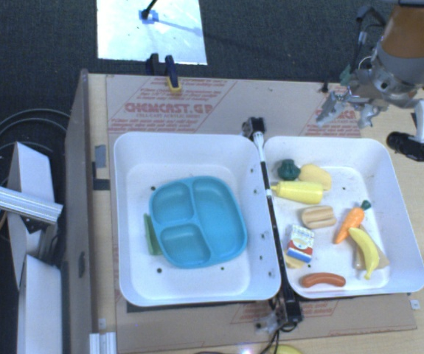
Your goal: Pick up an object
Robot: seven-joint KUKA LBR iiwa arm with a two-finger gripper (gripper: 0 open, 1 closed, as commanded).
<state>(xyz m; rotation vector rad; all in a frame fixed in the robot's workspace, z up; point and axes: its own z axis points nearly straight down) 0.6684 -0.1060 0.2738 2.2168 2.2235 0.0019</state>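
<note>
— Where are we standing on the pick?

— We are not holding anything yet. Our gripper (346,107) is hanging with its fingers spread wide and nothing between them, beyond the far rim of the right bin (400,168). All the food is lying inside that bin: the carrot (349,223), banana (364,249) and sausage (323,279).

— And room to move?

— We are judging the carrot easiest: open floor around it, while the banana is sitting close to the bin's right wall.
</note>
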